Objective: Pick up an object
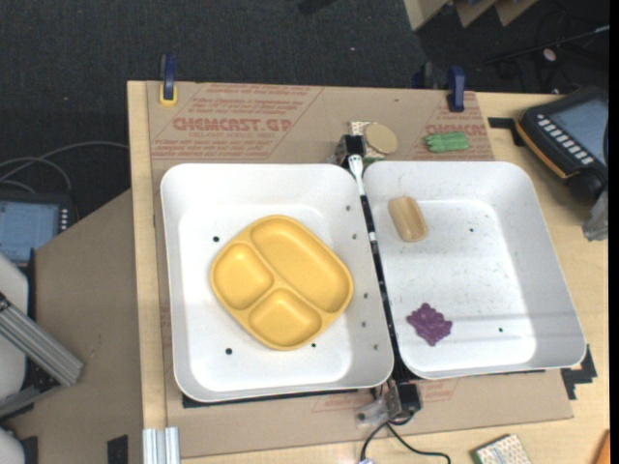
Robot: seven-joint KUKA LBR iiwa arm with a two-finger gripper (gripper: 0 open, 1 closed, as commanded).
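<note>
A yellow three-compartment plate (280, 280) lies in the middle of the left white bin (189, 211). In the right white bin (522, 220), a tan bread-like roll (407, 218) rests near the back left corner. A small purple grape cluster (428, 323) sits toward that bin's front left.
A green object (448, 143) and a round tan disc (381, 139) lie on the brown board behind the bins. A dark tablet-like device (571, 138) sits at the far right. Two blue clamps (168, 78) (455, 87) hold the board's back edge.
</note>
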